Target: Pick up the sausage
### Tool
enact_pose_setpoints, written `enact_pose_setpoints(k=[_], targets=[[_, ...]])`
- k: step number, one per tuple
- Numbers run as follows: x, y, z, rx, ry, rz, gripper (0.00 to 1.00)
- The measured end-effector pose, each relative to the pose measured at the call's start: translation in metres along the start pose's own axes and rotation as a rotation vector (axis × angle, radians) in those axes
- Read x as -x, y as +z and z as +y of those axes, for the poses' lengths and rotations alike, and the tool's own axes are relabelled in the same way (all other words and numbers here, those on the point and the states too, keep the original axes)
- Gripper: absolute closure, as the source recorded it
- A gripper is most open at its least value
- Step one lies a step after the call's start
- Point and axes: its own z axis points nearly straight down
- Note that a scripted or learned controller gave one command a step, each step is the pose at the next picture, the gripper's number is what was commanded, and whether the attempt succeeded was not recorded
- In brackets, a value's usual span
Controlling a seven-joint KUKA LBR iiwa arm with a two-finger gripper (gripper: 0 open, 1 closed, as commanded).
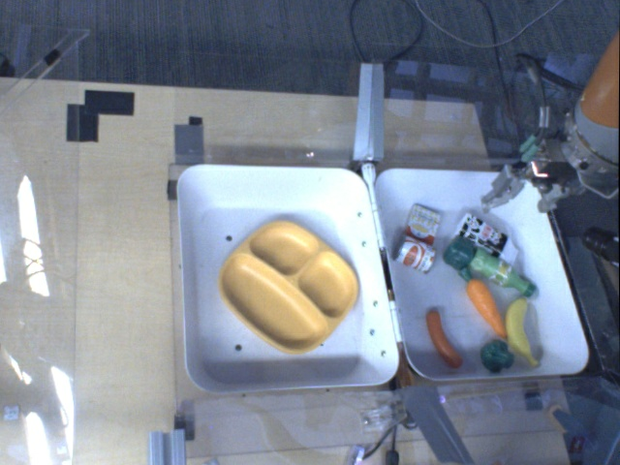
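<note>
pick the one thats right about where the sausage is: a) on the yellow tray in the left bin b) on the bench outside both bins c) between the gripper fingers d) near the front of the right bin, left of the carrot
d: the sausage lies on the floor of the right bin near its front edge, with the carrot to its right, well apart from the gripper.

A single fixed camera looks down at a slant from above the worktop [116, 289], framing both white bins [194, 356] side by side.
</note>
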Motion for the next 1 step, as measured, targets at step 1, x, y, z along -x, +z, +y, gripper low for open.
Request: enact_pose_setpoints(k=[1], targets=[[0.0664, 0.0928, -0.0359, 0.002, -0.543, -0.001, 0.00]])
